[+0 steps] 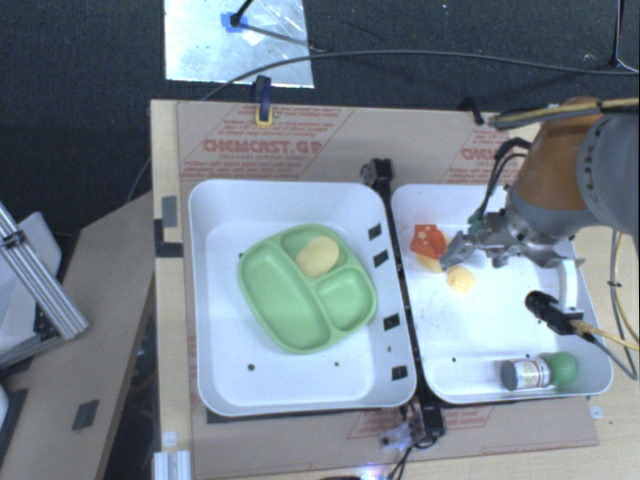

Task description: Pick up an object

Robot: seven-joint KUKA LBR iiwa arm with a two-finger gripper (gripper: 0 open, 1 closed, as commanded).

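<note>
Bench with two white bins: gripper low in the right bin, finger state unclear, just beside the yellow piece and orange block; risk: closing between them and nudging both aside.

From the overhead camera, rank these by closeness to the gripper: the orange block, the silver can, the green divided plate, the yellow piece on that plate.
Measured from the gripper in the right bin:
1. Orange block, just to its left in the same bin.
2. Silver can, at that bin's near edge.
3. Yellow piece, on the plate in the left bin.
4. Green divided plate, whose middle lies slightly farther left.
</note>
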